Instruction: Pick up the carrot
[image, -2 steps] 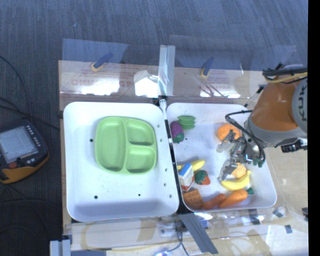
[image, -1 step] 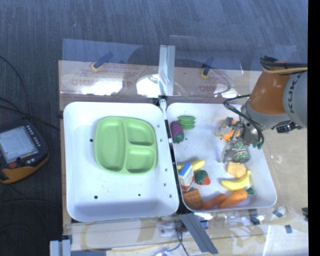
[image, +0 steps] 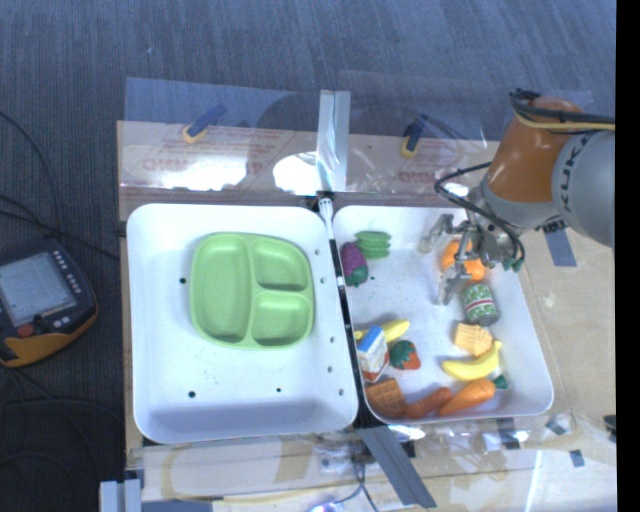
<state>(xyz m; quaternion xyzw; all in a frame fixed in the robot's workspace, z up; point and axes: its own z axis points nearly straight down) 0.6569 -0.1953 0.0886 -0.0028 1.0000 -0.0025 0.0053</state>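
Bins (image: 150, 400): two. Green tray (image: 250, 290): one. Bananas (image: 470, 368): two; carrot (image: 468, 397): one; strawberry (image: 404, 354): one; can (image: 479, 302): one.

A grey arm's gripper (image: 452, 262) hovers over the right bin (image: 535, 340), beside an orange fruit (image: 470, 265). The carrot (image: 466, 398) lies near the front wall. A green divided plate (image: 252, 290) sits in the left bin (image: 160, 390).

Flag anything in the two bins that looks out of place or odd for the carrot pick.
The gripper sits over an orange item at the right bin's far side, while the carrot lies by the near wall beside the banana. Nothing looks spilled or damaged.
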